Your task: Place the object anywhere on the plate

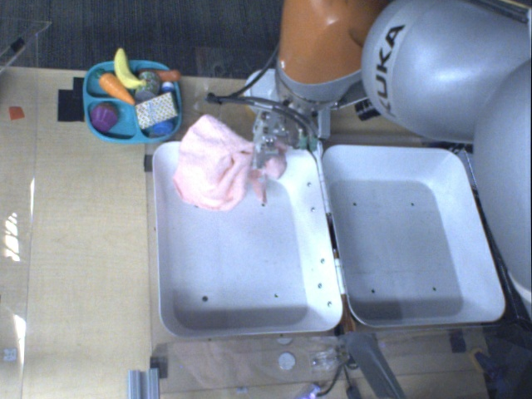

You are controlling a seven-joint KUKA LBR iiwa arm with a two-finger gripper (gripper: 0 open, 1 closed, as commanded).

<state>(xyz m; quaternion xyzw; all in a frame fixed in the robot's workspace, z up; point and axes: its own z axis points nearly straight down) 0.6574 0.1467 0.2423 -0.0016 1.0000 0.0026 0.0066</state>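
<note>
A crumpled pink cloth [212, 173] lies in the far left corner of the left white bin [241, 306]. Its right edge is drawn up to my gripper [267, 155], which hangs over the bin's far side under the orange wrist band. The fingers are shut on a fold of the cloth, and a small pink flap dangles just below them. The blue divided plate [90, 106] sits on the bench outside the bins, up and to the left of the cloth.
The plate holds a toy banana [126, 69], a carrot [115, 86], a purple piece [105, 116] and a speckled block [158, 109]. The right white bin [474, 223] lies beside the left one. The arm's grey body looms over the far right.
</note>
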